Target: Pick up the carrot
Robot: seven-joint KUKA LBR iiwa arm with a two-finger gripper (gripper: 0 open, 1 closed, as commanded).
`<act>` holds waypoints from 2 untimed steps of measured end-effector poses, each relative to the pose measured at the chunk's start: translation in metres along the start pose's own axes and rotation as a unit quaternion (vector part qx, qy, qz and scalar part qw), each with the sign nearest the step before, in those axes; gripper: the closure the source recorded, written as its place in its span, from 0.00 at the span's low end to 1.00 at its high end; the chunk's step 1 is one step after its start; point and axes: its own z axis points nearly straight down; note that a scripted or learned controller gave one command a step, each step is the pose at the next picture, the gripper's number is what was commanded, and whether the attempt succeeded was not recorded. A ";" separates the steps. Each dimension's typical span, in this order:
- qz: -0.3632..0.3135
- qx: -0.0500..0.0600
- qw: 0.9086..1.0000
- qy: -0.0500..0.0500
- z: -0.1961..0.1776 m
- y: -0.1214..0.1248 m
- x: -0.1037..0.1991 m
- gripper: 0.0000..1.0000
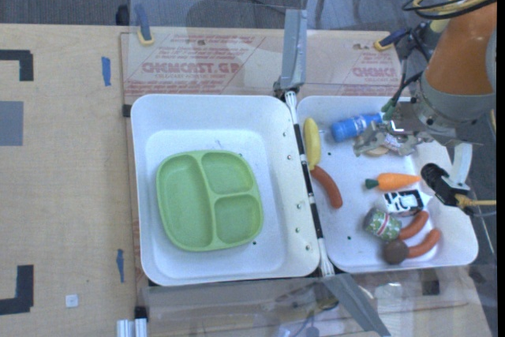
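A green plate with 3 compartments is sitting in the left bin. In the right bin, a banana is lying beside a sausage, with a blue bottle resting near the top.

A small orange toy carrot with a green leafy stub is seen lying on its side on the floor of the right-hand white bin, its green end pointed left and its tapered tip turned right, untouched.
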 end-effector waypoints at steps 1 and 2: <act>-0.016 -0.013 1.000 -0.004 0.093 -0.016 -0.061 0.00; -0.124 -0.004 0.992 0.002 0.111 -0.064 -0.099 0.00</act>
